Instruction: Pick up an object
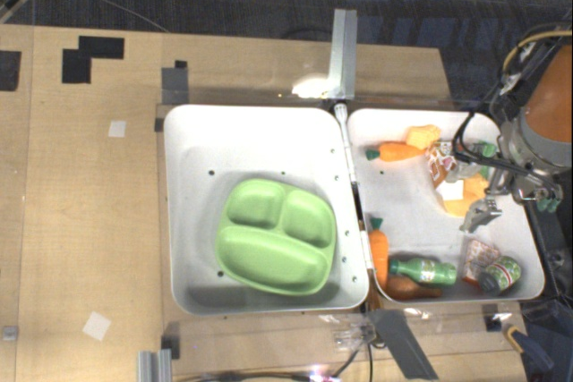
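Metal fingers of the gripper (484,212) are hanging over the right bin (407,219), too small and blurred to tell whether spread or closed. Two carrots (400,152) (379,255), one green bottle (423,268), one can (501,275) are lying around. One green divided plate (276,235) is sitting in the left bin (188,192).

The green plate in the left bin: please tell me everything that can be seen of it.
The green plate is a light green tray with rounded corners and three hollows: two smaller ones on its far side, one long one on its near side. It looks like smooth plastic. It lies flat and right side up on the floor of the left bin, a little turned, nearer the front right corner. Nothing lies on it or touches it.
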Controlling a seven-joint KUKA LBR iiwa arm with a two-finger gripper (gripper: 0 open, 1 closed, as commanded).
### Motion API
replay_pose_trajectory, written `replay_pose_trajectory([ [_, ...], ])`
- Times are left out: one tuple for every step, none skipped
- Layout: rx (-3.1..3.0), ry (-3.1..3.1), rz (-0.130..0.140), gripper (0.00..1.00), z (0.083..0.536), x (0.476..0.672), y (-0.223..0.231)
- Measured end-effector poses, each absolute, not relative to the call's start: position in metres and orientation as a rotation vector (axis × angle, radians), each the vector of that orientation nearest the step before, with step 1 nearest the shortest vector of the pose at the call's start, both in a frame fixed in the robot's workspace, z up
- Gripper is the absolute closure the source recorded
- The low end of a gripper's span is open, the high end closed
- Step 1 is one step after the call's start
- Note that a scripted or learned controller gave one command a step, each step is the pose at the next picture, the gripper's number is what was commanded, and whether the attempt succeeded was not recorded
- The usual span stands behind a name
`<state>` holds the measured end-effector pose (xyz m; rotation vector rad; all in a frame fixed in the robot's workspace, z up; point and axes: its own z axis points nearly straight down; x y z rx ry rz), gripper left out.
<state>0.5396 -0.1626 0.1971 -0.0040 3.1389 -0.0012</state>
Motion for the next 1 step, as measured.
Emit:
replay_pose_trajectory([
  [-0.275, 3.121, -0.003, 0.0, 0.0953, 0.5284, -0.148],
])
